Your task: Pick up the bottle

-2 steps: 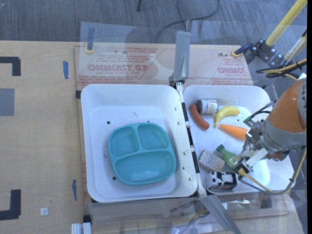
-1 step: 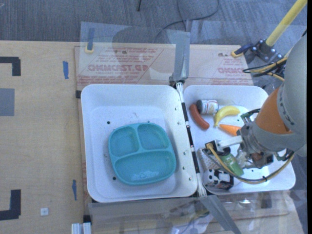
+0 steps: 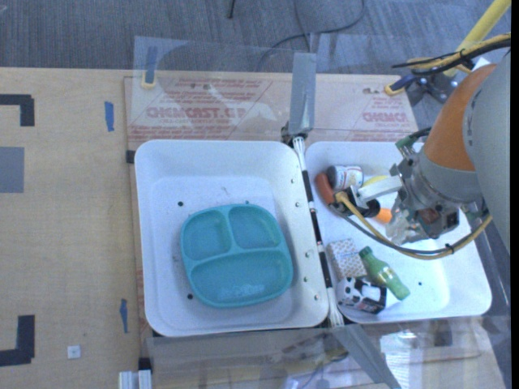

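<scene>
The gripper (image 3: 405, 227) – finger state cannot be told – hangs above the green bottle (image 3: 384, 272), best approached across its narrow body, clear of the patterned box (image 3: 347, 258).

Two bins side by side, a tray (image 3: 236, 254) in the left bin (image 3: 154, 168), a bottle (image 3: 384, 271) in the right bin (image 3: 462, 294), a small box (image 3: 346, 257) just left of the bottle

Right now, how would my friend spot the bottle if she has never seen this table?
Look in the right-hand white bin, toward its near edge. The bottle lies on its side there, beside a small checkered box and a black-and-white item. It is the one light green thing in that bin.
</scene>
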Robot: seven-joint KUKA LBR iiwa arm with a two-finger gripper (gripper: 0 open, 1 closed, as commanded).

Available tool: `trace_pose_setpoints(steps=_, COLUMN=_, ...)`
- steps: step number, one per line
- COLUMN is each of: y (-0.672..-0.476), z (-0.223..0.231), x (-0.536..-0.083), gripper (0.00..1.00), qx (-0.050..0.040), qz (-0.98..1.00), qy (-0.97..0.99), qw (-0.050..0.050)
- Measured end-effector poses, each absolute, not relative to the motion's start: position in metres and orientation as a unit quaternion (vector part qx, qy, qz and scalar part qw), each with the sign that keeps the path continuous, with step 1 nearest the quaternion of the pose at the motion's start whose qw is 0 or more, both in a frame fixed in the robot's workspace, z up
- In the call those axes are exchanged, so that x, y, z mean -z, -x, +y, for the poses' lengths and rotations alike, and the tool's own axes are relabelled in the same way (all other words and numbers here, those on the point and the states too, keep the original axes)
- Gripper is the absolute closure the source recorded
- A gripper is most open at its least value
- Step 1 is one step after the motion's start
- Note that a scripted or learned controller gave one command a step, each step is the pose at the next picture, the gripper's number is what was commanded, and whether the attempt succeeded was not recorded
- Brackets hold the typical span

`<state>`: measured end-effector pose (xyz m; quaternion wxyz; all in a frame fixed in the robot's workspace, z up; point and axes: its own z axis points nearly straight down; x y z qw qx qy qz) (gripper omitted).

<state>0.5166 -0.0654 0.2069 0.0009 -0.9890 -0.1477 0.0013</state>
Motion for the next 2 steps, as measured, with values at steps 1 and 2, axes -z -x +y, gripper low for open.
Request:
trace_pose_setpoints(steps=1, y=-0.517, z=-0.065, x=-0.207, gripper=0.00, qx=-0.0016, qz=-0.148, qy=0.989, qw=0.001)
trace_pose_setpoints(steps=2, y=-0.518, z=-0.012, x=-0.184, gripper=0.00, qx=-0.0025, qz=-0.261, qy=0.965, qw=0.002)
